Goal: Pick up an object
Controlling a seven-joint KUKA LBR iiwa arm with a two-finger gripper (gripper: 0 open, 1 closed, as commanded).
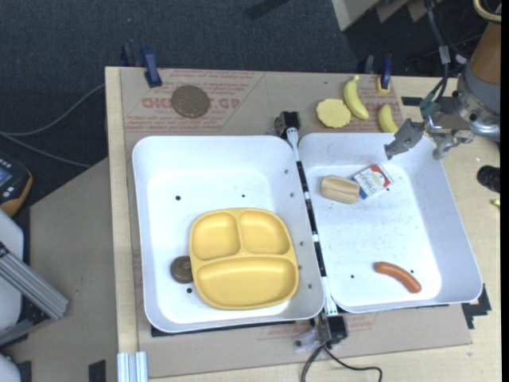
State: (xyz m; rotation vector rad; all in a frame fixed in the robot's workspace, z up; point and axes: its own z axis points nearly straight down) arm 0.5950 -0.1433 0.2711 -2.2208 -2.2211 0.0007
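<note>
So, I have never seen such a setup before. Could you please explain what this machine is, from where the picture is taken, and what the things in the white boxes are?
The picture comes from one fixed camera above a bench, looking down at a slant. The machine is a robot arm reaching in from the right; its gripper hangs over the far edge of the right bin, with nothing between its fingers.

The right bin holds a bread roll beside a small red, white and blue packet, and a sausage near the front. The left bin holds a yellow divided tray with a brown disc beside it.

On the board behind the bins lie a second brown disc, a banana, a yellow round piece and another yellow piece.
</note>
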